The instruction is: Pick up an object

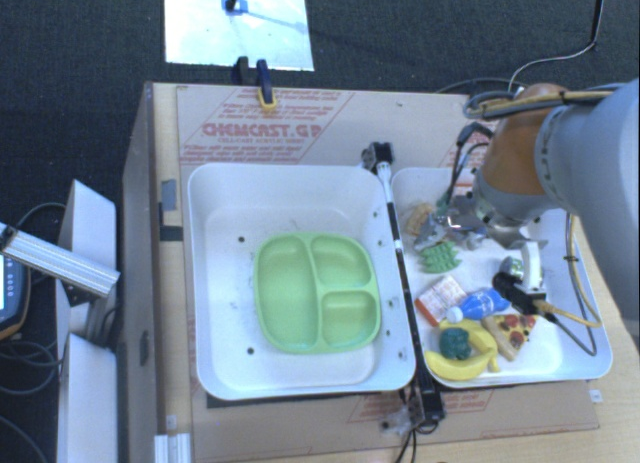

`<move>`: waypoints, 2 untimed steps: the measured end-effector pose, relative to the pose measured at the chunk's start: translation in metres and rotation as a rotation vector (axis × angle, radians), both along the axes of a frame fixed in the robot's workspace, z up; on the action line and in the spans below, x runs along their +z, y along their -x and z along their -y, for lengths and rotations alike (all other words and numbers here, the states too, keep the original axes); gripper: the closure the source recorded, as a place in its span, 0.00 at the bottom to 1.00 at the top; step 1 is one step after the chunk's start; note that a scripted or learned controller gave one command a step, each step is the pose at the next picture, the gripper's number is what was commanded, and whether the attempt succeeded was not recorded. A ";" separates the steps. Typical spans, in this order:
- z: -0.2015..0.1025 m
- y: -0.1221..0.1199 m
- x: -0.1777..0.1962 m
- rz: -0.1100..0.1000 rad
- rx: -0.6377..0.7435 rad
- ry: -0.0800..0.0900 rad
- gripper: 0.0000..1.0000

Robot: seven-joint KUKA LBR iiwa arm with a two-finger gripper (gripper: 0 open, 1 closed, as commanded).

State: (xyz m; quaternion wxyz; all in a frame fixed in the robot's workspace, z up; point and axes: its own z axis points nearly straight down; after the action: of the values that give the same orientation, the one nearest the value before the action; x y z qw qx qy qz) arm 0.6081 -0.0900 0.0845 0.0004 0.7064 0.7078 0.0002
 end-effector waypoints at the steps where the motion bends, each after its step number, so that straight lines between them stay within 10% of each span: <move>1: -0.006 0.007 0.000 0.000 0.000 0.000 0.00; 2: -0.005 0.007 0.011 0.002 0.001 0.000 1.00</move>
State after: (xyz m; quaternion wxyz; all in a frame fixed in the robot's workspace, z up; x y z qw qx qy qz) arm 0.6015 -0.0846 0.0950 0.0009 0.7062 0.7080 0.0009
